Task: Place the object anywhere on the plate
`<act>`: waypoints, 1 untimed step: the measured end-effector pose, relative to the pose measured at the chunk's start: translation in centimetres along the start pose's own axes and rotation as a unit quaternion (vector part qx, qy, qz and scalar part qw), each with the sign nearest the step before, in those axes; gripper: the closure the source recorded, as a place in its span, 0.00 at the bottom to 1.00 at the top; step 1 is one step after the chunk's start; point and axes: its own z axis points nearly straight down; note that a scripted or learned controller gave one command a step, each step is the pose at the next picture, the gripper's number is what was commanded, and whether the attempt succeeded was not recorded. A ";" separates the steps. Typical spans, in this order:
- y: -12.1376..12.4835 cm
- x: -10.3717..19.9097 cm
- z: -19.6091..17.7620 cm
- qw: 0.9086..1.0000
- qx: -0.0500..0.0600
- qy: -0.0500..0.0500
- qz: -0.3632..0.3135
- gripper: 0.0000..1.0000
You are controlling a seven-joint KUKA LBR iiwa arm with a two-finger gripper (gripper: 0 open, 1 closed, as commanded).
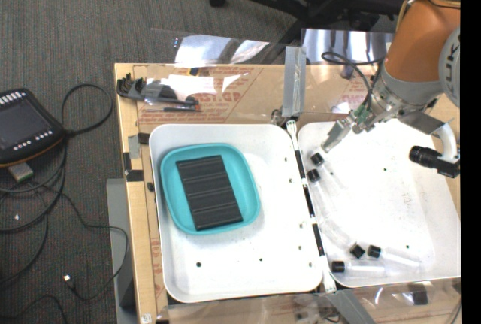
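End effector hangs over the right bin, away from the plate; whether it is parted or closed I cannot tell. Judging by the layout, the placement looks done: a dark, ribbed, rectangular block lies flat, centred on the teal plate in the left bin.
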 end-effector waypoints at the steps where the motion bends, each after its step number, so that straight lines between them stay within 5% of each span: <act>1: 2.1 4.5 0.8 0.993 0.000 0.000 -0.118 0.00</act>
